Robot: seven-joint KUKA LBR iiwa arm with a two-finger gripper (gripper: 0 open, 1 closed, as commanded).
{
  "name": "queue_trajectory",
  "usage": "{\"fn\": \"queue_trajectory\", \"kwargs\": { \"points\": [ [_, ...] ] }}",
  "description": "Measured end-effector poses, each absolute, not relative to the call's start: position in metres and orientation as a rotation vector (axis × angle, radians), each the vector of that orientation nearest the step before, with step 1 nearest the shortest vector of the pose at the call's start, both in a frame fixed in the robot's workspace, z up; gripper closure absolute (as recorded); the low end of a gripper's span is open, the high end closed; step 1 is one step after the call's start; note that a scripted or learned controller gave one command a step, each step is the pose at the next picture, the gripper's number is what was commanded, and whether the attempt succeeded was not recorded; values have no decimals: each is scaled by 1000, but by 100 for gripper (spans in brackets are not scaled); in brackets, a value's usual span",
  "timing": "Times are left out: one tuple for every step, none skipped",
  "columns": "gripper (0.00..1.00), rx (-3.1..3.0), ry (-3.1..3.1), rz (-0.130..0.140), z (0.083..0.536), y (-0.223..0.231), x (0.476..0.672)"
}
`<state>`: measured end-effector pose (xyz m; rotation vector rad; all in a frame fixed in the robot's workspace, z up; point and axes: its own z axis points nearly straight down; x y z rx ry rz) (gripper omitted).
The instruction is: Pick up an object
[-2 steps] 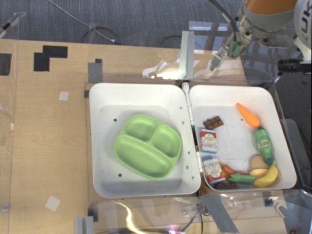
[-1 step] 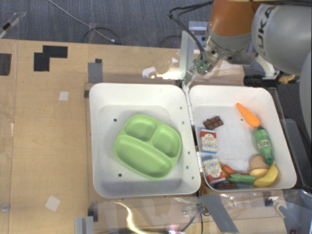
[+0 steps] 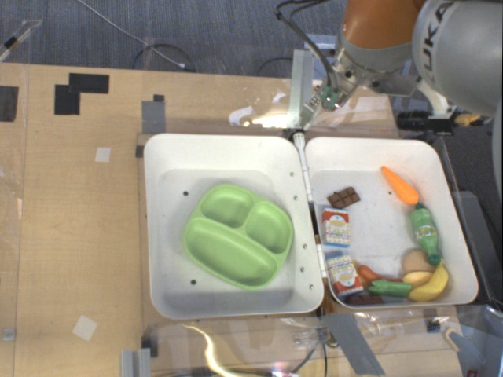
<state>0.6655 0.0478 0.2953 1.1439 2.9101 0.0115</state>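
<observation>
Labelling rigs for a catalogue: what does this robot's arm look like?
The arm is rounded grey, with an orange band above the wrist and dark lettering on its side. Black cables loop beside it. The gripper is small with a green part.

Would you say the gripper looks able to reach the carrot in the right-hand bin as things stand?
Probably yes. The carrot lies uncovered near the far side of the right bin, with bare floor between it and the chocolate bar, and the gripper hangs just beyond that bin's far rim.
</observation>
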Motion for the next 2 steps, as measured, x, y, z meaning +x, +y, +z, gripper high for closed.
{"fn": "queue_trajectory", "kwargs": {
  "points": [
    [100,1062,2939,6,363,-18,662],
    [100,1049,2940,9,373,-14,663]
  ]
}}
